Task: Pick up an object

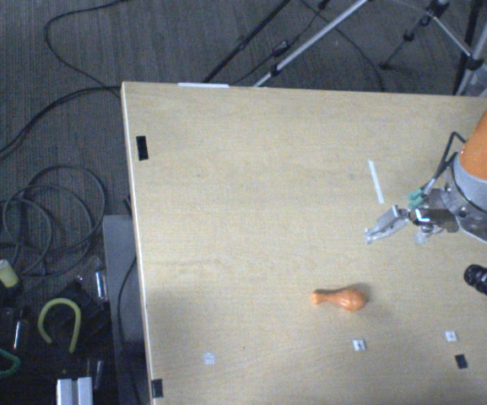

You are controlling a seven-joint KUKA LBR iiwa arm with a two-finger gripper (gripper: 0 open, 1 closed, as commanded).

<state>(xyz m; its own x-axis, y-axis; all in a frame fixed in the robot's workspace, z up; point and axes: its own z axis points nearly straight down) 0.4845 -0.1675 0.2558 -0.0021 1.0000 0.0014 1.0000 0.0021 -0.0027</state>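
Camera view, left to right: off the bench's left edge you've got grey carpet w/ coiled black cables (40,218) and a yellow-green U-shaped lock (60,321) lying on the floor, none of it in play. Then the pale wooden benchtop (243,192), mostly bare. Lower centre-right lies the small orange pear-shaped object (342,299), on its side, narrow neck pointing left, fat end right; that's your likely pick target. Above and right of it, a thin white strip (376,182) lies flat on the wood. Far right, the silver two-finger gripper (381,229) reaches in, tips pointing left, nothing between them; from here the fingers look slightly parted, i.e. released, not clenched on anything. It sits up-frame and somewhat right of the orange object, apart from it, no contact. Judging by that, you're at the approach step, grasp not yet begun. Next move prob. calls for shifting the gripper down-frame and left until it's over the bulb end, jaws straddling the width, then descending before closing. Rounded body may roll if nudged off-centre.
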